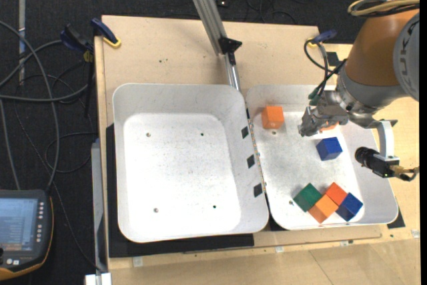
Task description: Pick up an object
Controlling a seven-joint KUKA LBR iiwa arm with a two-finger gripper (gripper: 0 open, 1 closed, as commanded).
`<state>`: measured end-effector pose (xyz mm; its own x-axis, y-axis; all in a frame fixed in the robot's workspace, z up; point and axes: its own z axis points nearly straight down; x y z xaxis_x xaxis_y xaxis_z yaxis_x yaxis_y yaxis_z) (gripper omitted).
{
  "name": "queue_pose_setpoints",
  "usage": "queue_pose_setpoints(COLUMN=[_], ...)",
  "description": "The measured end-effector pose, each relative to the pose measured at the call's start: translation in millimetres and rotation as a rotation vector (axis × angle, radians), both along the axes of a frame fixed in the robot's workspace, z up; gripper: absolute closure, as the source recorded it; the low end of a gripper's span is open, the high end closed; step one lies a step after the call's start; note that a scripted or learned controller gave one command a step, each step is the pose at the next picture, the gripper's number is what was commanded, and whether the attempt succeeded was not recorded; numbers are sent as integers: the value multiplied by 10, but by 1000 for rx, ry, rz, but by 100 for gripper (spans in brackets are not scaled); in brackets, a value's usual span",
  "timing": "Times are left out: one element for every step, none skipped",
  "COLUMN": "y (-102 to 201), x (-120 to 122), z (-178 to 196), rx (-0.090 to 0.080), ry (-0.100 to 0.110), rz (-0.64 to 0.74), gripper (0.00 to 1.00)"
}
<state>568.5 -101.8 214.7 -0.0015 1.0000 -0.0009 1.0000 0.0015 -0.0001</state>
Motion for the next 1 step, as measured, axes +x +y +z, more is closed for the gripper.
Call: queue_pose_setpoints(y=[534], x=[82], z=[-52], rx=[3], ry=[0], rz=[7], gripper=[100])
